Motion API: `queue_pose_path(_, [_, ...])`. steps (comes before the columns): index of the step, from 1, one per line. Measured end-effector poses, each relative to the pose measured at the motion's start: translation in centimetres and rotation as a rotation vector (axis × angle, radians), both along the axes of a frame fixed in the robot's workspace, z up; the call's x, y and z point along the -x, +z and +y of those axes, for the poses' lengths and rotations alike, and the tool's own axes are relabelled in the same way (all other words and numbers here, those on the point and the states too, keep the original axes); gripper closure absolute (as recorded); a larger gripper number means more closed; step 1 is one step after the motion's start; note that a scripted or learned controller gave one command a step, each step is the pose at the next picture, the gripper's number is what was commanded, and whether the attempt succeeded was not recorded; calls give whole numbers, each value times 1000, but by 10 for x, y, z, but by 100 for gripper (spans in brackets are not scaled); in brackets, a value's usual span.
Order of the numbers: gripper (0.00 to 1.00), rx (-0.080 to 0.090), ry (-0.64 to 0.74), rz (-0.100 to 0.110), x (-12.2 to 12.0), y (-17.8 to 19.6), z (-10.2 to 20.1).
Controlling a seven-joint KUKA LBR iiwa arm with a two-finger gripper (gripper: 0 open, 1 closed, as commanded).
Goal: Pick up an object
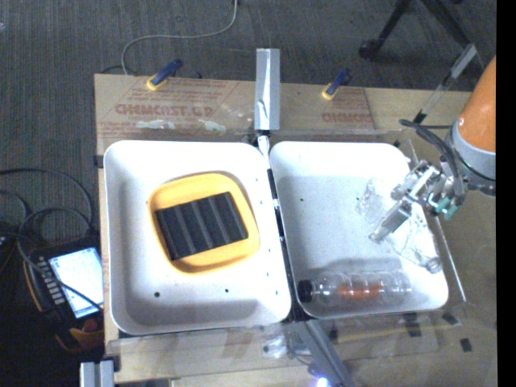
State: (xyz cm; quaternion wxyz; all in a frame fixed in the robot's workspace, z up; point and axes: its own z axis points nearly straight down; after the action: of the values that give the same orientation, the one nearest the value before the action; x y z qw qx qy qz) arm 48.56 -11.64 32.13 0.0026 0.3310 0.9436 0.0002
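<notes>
Over on the left, the left bin has a yellow tray-like thing with a black ribbed insert lying flat, pretty much in the middle and a bit skewed. Behind the bins there's a brown board with red lettering, two clamps with blue and yellow handles on it, and a grey metal post standing right at the seam between the bins.

Moving right, the right bin holds a clear plastic bottle on its side along the near wall, dark cap pointing left, something reddish inside. Some clear crinkly plastic sits further back toward the right.

The gripper hangs over the right side of that bin, near the clear plastic, angled down-left. Its fingers look close together, with nothing visibly between them. The bottle is apart from it, down by the near wall.
</notes>
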Motion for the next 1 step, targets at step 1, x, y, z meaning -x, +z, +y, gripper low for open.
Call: queue_pose_path(1, [0, -3, 19, 5, 1, -138, 79])
